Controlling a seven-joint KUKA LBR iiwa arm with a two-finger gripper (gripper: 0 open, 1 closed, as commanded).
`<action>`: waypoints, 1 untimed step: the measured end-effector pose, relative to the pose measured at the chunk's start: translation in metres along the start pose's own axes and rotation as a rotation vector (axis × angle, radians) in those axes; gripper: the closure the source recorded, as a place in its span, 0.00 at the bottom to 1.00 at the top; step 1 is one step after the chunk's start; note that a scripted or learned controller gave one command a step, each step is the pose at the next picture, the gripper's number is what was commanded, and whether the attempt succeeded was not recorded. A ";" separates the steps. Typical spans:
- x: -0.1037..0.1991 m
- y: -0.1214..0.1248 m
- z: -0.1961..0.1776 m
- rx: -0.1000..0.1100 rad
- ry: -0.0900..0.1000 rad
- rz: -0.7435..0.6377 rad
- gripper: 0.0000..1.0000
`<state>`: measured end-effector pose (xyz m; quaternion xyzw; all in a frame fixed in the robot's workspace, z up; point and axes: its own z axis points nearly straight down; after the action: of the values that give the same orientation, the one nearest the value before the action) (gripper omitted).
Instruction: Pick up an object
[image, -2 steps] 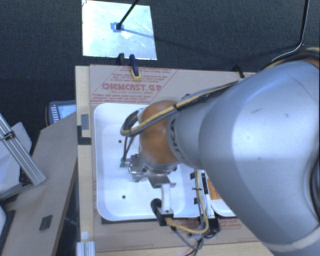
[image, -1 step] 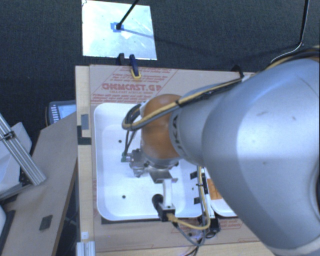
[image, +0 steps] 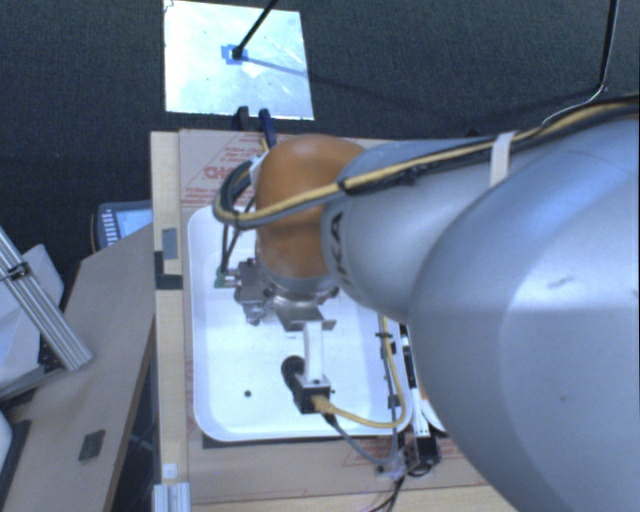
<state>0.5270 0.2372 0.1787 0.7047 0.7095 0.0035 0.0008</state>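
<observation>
The grey arm reaches in from the right, and its orange band (image: 292, 215) hangs over the left white bin (image: 215, 340). Below the band, the metal wrist and my gripper (image: 268, 305) sit low over the middle of the bin, largely covered by the arm. The bare bin floor in front and to the left carries just a tiny dark speck (image: 247, 393). No object shows between or beside the gripper. The arm hides the back and right parts of this bin.
The arm's large grey body covers almost all of the right bin, leaving a sliver of white (image: 425, 412). A tan bench surface (image: 170, 330) borders the bins. An aluminium rail (image: 40, 310) and a side table stand to the left.
</observation>
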 end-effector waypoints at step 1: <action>-0.003 0.032 -0.046 0.000 -0.002 0.004 1.00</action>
<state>0.5586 0.2345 0.2250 0.7060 0.7082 0.0031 0.0014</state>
